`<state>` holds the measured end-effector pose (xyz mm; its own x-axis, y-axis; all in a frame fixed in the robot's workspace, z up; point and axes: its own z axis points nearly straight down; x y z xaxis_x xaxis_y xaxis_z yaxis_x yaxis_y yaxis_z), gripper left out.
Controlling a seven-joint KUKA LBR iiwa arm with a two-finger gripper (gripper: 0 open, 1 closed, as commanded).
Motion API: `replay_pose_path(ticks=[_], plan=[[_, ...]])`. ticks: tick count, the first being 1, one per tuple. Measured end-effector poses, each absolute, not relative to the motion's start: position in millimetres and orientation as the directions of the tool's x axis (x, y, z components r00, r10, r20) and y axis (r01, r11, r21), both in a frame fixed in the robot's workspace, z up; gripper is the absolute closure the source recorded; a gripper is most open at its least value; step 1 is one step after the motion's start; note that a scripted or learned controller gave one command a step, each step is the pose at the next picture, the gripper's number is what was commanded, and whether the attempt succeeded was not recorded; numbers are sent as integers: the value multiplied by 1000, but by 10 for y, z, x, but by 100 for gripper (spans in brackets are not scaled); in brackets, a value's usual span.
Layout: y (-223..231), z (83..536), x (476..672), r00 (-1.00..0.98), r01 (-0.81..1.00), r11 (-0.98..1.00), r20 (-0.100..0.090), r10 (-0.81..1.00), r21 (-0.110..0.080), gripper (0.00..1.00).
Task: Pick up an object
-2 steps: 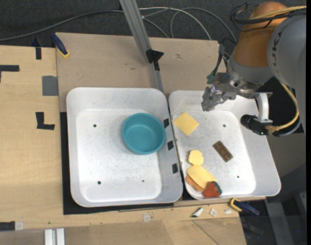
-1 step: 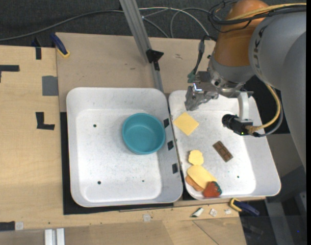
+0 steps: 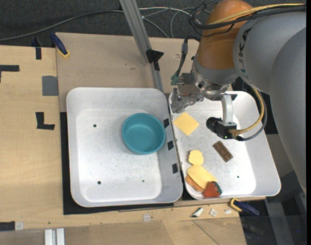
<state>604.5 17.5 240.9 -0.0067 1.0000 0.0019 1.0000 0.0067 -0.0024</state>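
one red strawberry (image 3: 212, 190), three yellow pieces, one blue bowl (image 3: 143, 132); pincer (image 3: 182, 102) state unclear.

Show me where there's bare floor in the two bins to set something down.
Left bin: bare all around the blue bowl, widest toward its left wall and near edge. Right bin: a bare patch right of the brown bar. Its left side is crowded: yellow square, yellow round, and red piece, with the end effector over the far corner.

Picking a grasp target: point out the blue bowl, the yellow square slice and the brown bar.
blue bowl (image 3: 143, 132): camera view, inner floor of the bowl.
yellow square slice (image 3: 186, 123): camera view, middle of its flat top.
brown bar (image 3: 223, 151): camera view, middle of its length.
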Motion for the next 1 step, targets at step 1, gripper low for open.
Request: replay_pose_path(ticks=[1], plan=[[611,2400,5963,-6,1000,6,1,1000,-3,100]])
